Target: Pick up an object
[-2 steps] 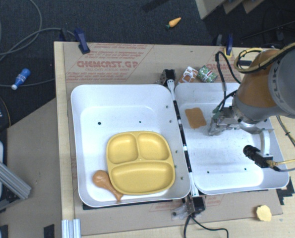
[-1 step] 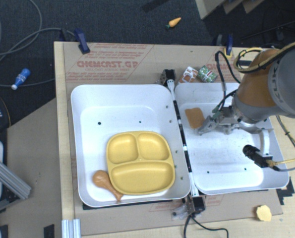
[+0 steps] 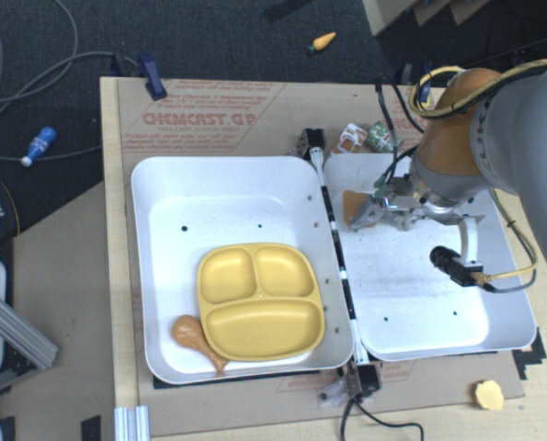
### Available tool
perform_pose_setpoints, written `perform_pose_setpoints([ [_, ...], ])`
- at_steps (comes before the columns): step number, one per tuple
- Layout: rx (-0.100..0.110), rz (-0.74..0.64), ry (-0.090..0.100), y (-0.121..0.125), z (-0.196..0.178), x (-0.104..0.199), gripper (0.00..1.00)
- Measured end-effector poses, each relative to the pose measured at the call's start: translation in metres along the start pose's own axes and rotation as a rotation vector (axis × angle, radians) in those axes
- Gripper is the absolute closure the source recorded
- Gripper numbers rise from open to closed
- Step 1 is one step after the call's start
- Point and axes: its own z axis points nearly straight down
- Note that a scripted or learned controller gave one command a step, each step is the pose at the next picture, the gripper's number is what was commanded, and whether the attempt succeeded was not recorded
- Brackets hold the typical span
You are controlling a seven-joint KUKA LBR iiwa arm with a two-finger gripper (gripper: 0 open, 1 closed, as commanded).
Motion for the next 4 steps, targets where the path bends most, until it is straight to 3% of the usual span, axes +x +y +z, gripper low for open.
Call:
perform_pose_setpoints([
  [1, -0.004, 0.000, -0.001, 0.061, 0.000, 0.004, 0.00],
  [2, 0.007, 0.004, 0.001, 0.026, 0.000, 0.002, 0.00],
  [3, -0.001, 0.003, -0.002, 0.029, -0.012, 0.002, 1.00],
  [4, 0.003, 0.005, 0.000, -0.024, -0.044, 0.002, 1.00],
])
